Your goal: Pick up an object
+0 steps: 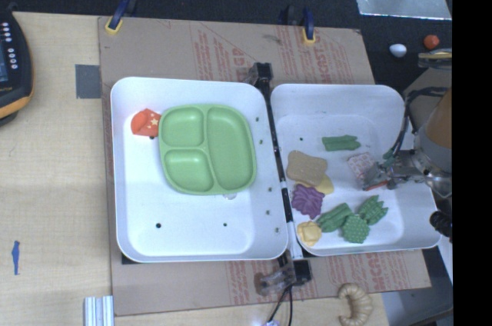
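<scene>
Wood surface (54,186) with cardboard under two white bins. Jaws (378,177) sit low at the right bin's (338,95) right side; can't tell if apart or together. Pinkish clear item (359,162) touches them on their left. Green strip (340,142) up-left of the jaws, tan piece (306,167) further left, purple piece (307,200) and green pieces (355,218) below-left. Left bin (192,236) holds a green divided plate (207,148) and a red toy (144,122), well apart from the jaws.
</scene>
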Robot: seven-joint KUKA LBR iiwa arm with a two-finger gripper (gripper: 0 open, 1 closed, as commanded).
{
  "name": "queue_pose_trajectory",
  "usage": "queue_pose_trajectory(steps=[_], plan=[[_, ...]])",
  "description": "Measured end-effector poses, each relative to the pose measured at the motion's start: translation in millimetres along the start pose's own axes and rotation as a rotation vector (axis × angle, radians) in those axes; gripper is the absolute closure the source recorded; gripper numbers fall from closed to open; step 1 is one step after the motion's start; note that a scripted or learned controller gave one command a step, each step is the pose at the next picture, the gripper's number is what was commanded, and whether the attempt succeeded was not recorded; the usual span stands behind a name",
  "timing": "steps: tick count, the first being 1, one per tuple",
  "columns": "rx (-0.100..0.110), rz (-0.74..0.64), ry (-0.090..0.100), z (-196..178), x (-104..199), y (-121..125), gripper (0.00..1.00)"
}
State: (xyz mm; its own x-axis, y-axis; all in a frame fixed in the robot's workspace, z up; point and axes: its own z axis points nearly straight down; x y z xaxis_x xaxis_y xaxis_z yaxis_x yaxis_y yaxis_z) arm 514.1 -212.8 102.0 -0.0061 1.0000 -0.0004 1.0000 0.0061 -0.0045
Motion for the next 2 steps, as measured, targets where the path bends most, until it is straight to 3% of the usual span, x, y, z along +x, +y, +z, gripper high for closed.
queue_pose_trajectory(steps=[1,2], plan=[[-0.017,-0.008,0.002,-135,88,33,1.0],[0.0,-0.004,0.001,-132,140,34,1.0]])
